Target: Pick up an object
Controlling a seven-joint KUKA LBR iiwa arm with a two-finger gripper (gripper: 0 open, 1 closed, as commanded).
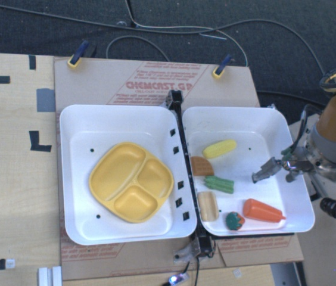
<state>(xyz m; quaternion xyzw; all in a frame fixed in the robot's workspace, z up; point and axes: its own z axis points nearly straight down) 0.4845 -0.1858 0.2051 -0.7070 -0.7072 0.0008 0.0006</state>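
Observation:
The right bin holds several toy foods. A yellow corn-like piece lies near its middle. Along the left wall sit a brown piece, a green piece and a tan bread-like block. An orange carrot and a small green and red piece lie at the front. My gripper hangs over the right half of this bin, above the carrot and right of the green piece, touching none of them.
A yellow divided plate lies in the left bin. Both bins rest on a cardboard sheet held by two clamps. Cables run across the dark floor behind. The arm's orange band is at the right edge.

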